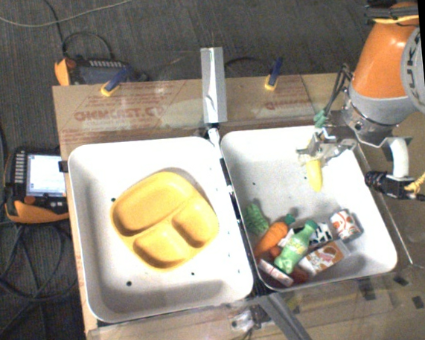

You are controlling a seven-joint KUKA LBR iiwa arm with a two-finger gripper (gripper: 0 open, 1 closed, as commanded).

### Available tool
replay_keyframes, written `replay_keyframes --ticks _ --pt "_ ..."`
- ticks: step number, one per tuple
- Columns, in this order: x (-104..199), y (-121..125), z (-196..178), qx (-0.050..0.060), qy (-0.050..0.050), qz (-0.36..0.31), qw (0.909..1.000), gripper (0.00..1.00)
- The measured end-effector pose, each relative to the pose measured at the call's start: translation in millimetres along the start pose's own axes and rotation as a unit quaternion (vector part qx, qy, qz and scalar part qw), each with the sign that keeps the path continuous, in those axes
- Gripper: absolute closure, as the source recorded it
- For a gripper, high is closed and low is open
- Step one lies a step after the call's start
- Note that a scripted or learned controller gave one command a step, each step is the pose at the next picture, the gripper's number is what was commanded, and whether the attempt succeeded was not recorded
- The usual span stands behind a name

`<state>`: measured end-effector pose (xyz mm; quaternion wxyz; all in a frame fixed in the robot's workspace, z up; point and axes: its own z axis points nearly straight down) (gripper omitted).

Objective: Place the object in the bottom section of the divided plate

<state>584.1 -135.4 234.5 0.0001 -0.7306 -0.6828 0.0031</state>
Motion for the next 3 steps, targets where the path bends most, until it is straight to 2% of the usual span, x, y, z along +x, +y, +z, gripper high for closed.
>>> replay_keyframes --ticks 1,2,3 --pt "17 7 32 -0.001 0.001 -0.061 0.9981 1.0" --pt "48 -9 52 0.0 0.002 -0.026 0.9997 1.0" --pt "117 -13 52 0.0 0.002 -0.031 0.9995 1.0"
